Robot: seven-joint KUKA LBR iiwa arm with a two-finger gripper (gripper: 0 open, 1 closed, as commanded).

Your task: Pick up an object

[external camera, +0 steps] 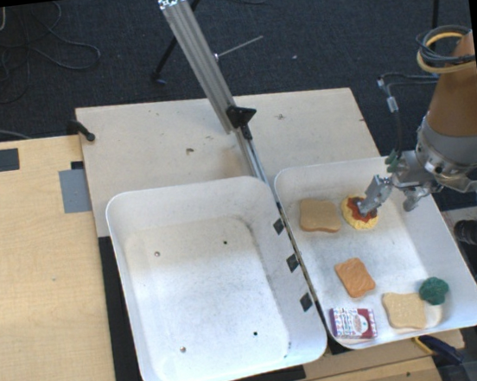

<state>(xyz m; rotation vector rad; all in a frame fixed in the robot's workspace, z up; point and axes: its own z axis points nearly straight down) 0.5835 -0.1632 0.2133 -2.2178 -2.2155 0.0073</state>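
Note:
The right bin (454, 240) holds several small objects. A yellow round piece with a red top (359, 213) lies near the bin's far side, with a tan bread-like piece (319, 216) just left of it. My gripper (393, 198) hangs over the bin's far right part. It is open, and its left finger (377, 194) touches the right edge of the yellow piece. The right finger (412, 198) stands apart over bare bin floor. Nothing sits between the fingers.
An orange flat piece (354, 276) lies mid-bin. A red and white packet (353, 322), a pale bread slice (408, 309) and a green round object (434, 290) sit along the near edge. The left bin (132, 243) adjoins. A slanted metal pole (205, 68) rises behind.

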